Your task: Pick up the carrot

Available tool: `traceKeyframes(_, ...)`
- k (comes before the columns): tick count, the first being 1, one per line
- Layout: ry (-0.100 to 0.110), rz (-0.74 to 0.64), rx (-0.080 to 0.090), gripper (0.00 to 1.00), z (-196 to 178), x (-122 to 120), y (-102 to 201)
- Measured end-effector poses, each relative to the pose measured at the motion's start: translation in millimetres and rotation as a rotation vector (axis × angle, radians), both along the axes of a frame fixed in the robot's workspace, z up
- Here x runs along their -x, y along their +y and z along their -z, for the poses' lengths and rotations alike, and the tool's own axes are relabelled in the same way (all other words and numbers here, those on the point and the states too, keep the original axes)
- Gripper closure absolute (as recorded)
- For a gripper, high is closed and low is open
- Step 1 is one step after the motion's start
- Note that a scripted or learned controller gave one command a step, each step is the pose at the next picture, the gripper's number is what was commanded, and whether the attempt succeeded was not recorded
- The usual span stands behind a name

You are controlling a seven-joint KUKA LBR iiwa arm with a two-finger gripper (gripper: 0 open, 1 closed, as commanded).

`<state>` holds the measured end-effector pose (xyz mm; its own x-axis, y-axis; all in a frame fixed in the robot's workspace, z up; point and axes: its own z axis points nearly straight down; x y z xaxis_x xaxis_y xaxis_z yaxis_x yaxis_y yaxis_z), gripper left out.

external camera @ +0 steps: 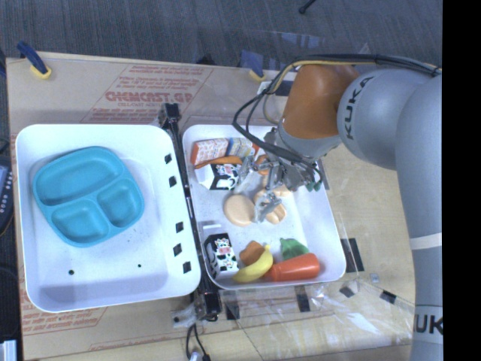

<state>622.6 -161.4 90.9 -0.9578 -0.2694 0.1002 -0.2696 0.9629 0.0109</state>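
The gripper (267, 194) hangs low over the middle of the right bin (325, 224), its metal fingers pointing down among the clutter; whether they stand open or closed cannot be told here, and nothing is seen held between them. Just beside the fingertips lies a pale round item (240, 210), with a second tan piece (275, 213) touching the gripper's lower end. Toward the bin's far edge sit an orange packet (209, 152) and a small black-and-white carton (224, 176).

The carrot (295, 268), orange-red with a green top (293, 247), lies along the bin's near wall at the right corner, well apart from the gripper. A banana (255, 266) touches its left end, and another black-and-white carton (220, 253) stands near the divider. A strip of bare white floor separates the carrot from the gripper.

The left bin (98, 277) holds a blue divided plate (86, 194), with open floor in front of it. Both bins rest on a brown cardboard-covered bench (143, 89).

The arm (376, 111) comes in from the right, bent downward at the orange band (316, 100).
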Motion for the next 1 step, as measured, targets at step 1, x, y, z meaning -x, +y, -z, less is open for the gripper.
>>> traceKeyframes(1, -0.041, 0.001, -0.004, 1.00, -13.1, -9.2, 3.8)
